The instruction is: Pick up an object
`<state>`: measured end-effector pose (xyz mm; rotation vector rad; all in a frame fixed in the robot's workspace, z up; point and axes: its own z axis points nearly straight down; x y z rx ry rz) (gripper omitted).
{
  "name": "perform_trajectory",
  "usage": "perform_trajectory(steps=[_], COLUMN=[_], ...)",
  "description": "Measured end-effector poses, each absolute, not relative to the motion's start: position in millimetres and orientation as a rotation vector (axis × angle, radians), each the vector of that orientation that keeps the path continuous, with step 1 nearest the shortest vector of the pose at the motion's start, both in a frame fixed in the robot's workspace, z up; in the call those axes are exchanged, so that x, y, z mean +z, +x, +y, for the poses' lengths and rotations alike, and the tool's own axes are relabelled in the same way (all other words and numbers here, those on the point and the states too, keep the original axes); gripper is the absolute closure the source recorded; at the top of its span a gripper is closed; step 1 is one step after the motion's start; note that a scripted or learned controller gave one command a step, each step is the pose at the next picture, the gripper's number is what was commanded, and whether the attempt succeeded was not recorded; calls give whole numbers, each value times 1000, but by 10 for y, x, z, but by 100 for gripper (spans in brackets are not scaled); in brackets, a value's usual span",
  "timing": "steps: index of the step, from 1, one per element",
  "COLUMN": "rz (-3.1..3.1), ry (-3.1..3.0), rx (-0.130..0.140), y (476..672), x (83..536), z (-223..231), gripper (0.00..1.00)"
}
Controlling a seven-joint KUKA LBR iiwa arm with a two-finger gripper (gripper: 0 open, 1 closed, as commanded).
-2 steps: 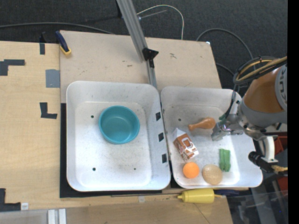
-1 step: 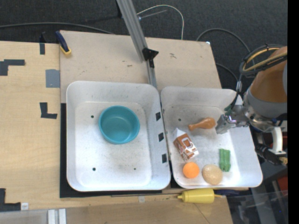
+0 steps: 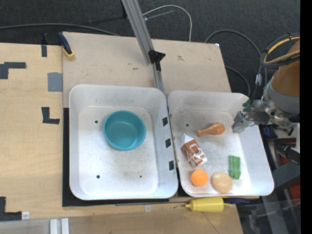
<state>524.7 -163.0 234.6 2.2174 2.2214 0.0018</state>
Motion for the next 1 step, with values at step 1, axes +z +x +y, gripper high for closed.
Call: perform_trajectory(steps=[1], rz=[2229], ry=[2217], rx=[-1], y=[5377], x=[2273], z=[-1202], gripper=[100])
